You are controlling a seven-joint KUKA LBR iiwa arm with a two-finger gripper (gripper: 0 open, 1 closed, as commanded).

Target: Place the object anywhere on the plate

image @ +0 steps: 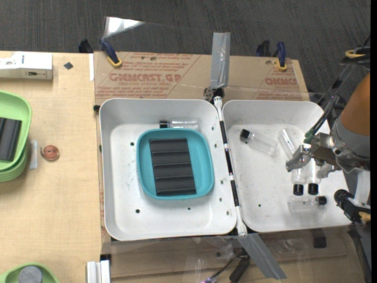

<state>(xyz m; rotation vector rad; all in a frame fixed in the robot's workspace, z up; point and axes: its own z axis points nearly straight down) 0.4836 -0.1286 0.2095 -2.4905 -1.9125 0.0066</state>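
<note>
Pale wood makes up the table (53, 217) at the far left, where a green dish (13, 135) sits at the edge with a dark block in it, a small round reddish piece (50, 152) lies just beside it, and a white box (26, 66) rests near the top edge. Brown cardboard (177, 75) lies behind the bins, held by clamps.

The left bin (118, 175) holds a teal plate (175, 164) near its middle, with a black ribbed insert (172, 167) lying flat on it. A clear vial with a dark cap (177, 124) lies on its side just behind the plate, near the bin's back wall.

The right bin (265, 205) carries several clear vials well apart from the plate: one with a black cap (253, 140) lies tilted toward the back left, another (288, 139) lies near it, and two or three more with black caps (306, 188) cluster at the right. The gripper (304, 165) hangs over that cluster, low in the bin; whether its fingers are apart, together or clamped on a vial cannot be told. The grey arm with its orange band (359, 117) enters from the right.
</note>
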